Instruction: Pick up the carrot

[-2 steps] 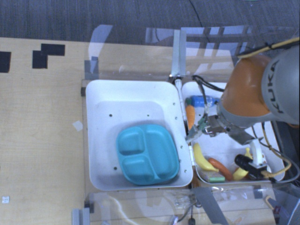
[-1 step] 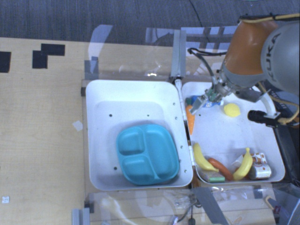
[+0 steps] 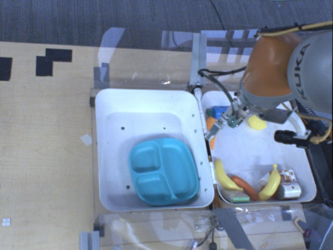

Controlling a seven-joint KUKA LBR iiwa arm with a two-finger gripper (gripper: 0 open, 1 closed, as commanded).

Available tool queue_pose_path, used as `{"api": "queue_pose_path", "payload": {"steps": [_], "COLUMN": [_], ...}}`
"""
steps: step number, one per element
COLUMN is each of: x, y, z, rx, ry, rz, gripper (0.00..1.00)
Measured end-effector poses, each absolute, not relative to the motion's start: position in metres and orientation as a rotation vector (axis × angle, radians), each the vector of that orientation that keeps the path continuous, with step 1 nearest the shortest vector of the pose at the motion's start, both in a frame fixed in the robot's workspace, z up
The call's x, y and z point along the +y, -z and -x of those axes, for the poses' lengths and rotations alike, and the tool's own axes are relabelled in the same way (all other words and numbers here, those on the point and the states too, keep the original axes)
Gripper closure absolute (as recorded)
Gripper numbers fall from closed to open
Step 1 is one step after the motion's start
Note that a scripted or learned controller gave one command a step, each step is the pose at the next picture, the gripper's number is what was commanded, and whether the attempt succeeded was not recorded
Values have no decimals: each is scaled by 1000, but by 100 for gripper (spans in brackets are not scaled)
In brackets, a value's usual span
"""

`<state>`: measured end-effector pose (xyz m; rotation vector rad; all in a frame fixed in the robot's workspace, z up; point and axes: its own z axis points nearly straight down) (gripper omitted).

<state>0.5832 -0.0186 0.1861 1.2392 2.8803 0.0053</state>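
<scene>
An orange piece that looks like the carrot (image 3: 209,123) lies against the left wall of the right bin (image 3: 250,152), partly hidden by my gripper (image 3: 217,128). The gripper hangs low right over it, reaching in from the right below the orange wrist band. A second, red-orange long item (image 3: 244,186) lies at the bin's front between two bananas; I cannot tell which of the two is the carrot. Nothing is visibly held.
In the right bin there are also a blue item (image 3: 216,111) at the back left, a yellow piece (image 3: 256,122), two bananas (image 3: 225,176) (image 3: 270,182), a green item (image 3: 239,197) and a small pack (image 3: 289,186). A teal divided plate (image 3: 164,171) sits in the left bin (image 3: 106,139).
</scene>
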Motion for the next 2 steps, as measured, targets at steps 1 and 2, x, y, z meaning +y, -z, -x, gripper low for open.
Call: {"api": "queue_pose_path", "payload": {"steps": [1,2], "x": [-34,4], "y": [-187,-186], "z": [-637,-562], "rx": [2957,2992], "ry": [-5,-5], "rz": [-1034,-935], "gripper": [0,0]}}
